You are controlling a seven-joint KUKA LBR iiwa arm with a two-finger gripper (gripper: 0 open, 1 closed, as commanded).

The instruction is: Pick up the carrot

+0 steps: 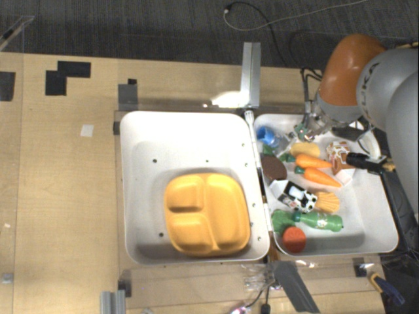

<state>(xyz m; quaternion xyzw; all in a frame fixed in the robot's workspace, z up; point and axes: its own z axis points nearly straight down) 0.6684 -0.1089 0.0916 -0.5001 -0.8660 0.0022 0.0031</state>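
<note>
With the gripper [306, 128] above the bin's [383, 231] far corner, finger state impossible to tell, it should descend squarely across the carrot [321, 176], avoiding the crowding toys.

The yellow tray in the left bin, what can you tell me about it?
The yellow tray looks like smooth moulded plastic, squarish with rounded corners and split into three shallow compartments. It lies flat, slightly turned, on the floor of the left bin, toward the near right corner. Nothing sits in it and no other object touches it.

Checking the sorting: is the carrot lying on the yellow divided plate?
No, the carrot lies in the right bin, among other toys.
</note>
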